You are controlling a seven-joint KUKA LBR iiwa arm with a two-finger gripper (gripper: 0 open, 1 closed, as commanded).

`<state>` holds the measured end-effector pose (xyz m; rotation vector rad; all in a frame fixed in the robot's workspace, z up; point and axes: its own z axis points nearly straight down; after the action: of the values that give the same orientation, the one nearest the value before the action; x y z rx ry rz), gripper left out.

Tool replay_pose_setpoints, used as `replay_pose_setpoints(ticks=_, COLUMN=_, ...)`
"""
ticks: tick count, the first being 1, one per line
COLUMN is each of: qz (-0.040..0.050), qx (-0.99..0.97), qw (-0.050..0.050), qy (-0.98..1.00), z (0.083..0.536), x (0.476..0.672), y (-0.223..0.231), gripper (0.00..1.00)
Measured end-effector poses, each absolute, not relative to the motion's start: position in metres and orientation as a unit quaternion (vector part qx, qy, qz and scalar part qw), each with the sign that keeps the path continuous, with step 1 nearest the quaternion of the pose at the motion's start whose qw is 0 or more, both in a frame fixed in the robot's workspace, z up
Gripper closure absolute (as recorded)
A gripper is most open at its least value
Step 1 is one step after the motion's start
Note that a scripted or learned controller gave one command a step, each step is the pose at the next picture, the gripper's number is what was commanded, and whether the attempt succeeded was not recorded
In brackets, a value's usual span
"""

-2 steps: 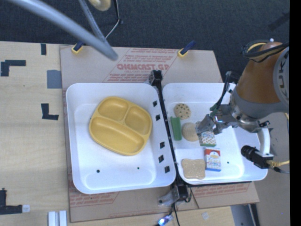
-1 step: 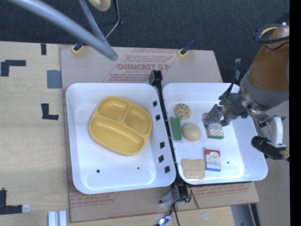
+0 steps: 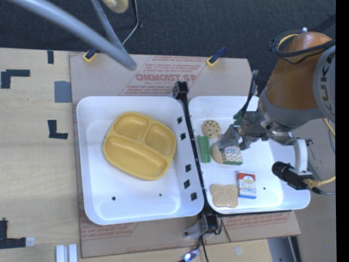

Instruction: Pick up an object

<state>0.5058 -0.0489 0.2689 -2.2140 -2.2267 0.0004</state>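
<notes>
While two white bins (image 3: 87, 146) rest on cardboard (image 3: 158, 75), the pincer (image 3: 232, 143) clamps a small box (image 3: 232, 155).

- Even, fairly bright overhead light; the white bins (image 3: 87, 146) near blown out, little surface detail.
- Soft, short shadow under the yellow tray (image 3: 140, 145) — falls toward the bins' lower edge.
- Above the bins, grey poles (image 3: 65, 21) blurred, out of focus.
- Overall grain, low sharpness — small labels unreadable.
</notes>
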Motion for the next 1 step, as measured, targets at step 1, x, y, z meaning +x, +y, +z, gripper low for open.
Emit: replay_pose_setpoints(ticks=1, qz=0.0003, qx=-0.705, qw=0.001, qy=-0.709, z=0.2659, x=0.5049, y=0.0009, gripper=1.0)
